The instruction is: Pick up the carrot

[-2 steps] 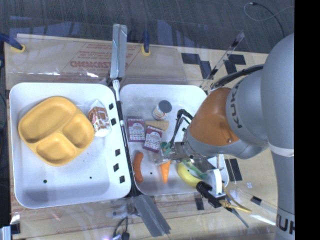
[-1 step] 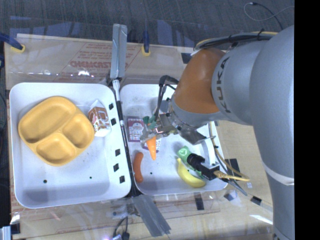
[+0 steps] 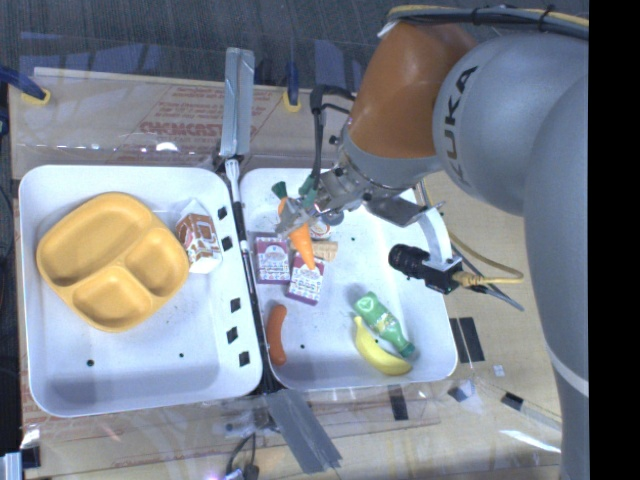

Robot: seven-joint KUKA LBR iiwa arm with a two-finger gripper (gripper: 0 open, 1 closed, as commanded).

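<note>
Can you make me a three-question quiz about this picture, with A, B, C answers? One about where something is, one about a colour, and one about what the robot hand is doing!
1. Where is the yellow tray?
A. left bin
B. right bin
C. on the floor

2. What colour is the bottle lying beside the banana?
A. blue
B. green
C. pink

3. What is between the gripper fingers?
A. the banana
B. the sausage
C. the carrot

Answers:
1 A, the tray lies in the left bin.
2 B, the bottle is green.
3 C, the carrot hangs from the fingers in the right bin.

Dark grey carpet (image 3: 150, 8) lies behind the wooden bench (image 3: 500, 368).
</note>
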